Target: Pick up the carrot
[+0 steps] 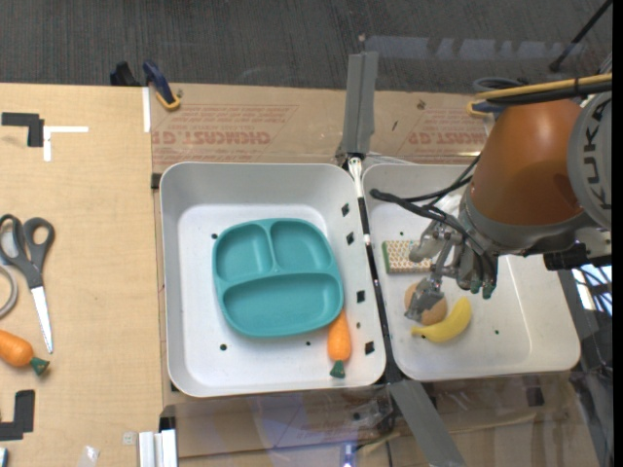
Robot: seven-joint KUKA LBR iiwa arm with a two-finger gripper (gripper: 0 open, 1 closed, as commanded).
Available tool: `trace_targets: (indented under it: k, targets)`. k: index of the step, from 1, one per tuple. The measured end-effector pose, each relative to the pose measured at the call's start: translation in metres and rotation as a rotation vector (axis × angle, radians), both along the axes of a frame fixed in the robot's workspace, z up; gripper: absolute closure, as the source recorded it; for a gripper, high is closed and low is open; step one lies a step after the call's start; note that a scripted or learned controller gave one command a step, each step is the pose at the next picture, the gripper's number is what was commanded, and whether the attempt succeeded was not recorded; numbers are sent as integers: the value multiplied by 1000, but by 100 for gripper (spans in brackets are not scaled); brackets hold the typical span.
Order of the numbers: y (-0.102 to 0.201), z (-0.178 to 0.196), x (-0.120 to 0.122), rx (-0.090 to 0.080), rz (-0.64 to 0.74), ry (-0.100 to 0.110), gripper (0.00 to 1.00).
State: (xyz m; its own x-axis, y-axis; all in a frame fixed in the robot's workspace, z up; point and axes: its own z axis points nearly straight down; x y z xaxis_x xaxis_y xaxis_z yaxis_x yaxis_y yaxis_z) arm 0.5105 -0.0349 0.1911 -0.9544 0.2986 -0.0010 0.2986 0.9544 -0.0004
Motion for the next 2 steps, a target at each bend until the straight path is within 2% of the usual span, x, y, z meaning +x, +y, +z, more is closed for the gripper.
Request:
trace_targets:
  k: [1, 2]
  targets:
    - [44, 0, 24, -1, -259, 0, 0]
    - [97, -1, 2, -2, -563, 3, 0]
